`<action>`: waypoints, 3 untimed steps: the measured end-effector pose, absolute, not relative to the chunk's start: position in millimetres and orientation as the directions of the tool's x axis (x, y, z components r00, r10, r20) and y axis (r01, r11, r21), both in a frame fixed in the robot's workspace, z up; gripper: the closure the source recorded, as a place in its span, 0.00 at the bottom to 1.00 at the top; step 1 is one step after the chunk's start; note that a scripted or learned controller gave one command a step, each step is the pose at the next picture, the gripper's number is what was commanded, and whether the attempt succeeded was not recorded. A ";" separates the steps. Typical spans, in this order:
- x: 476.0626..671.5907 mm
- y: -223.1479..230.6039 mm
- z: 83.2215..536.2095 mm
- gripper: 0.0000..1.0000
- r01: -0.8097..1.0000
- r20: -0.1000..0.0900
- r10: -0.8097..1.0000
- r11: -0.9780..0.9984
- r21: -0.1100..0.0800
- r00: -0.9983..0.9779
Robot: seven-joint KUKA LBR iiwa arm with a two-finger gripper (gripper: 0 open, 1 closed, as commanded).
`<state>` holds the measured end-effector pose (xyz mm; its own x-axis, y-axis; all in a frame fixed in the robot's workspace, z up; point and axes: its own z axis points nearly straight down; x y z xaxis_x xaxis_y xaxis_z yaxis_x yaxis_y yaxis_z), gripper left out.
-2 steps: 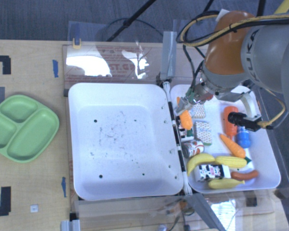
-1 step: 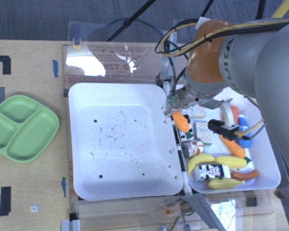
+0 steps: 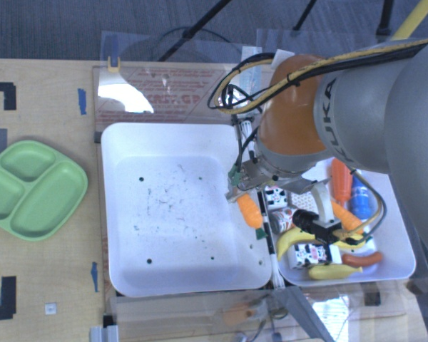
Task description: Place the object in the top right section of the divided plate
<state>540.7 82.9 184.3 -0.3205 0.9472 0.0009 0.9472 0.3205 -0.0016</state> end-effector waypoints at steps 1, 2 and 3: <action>556.0 37.7 184.7 1.00 0.748 -0.001 0.748 0.664 0.002 -0.664; 503.4 96.1 110.3 1.00 0.683 0.002 0.683 0.731 0.001 -0.731; 483.6 79.6 184.5 1.00 0.599 -0.001 0.599 0.801 0.002 -0.801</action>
